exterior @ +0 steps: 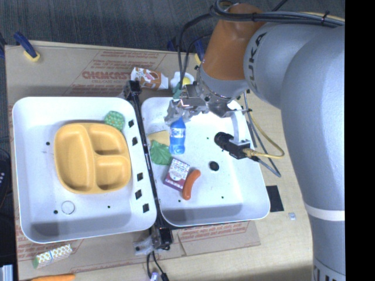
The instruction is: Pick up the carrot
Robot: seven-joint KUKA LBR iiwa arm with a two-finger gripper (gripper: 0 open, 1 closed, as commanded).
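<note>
Hovering over right bin [252, 206], gripper [177, 111] sits just above small blue-labelled bottle [177, 136]; finger opening cannot be told. Carrot [190, 184] lies apart, below gripper toward bin's near side, touching small packet [177, 174].

Two bins [23, 157] (side by side), one yellow tray [91, 157], one bottle [177, 136], one carrot [191, 184], one packet [177, 174], perhaps two green items [115, 120].
</note>
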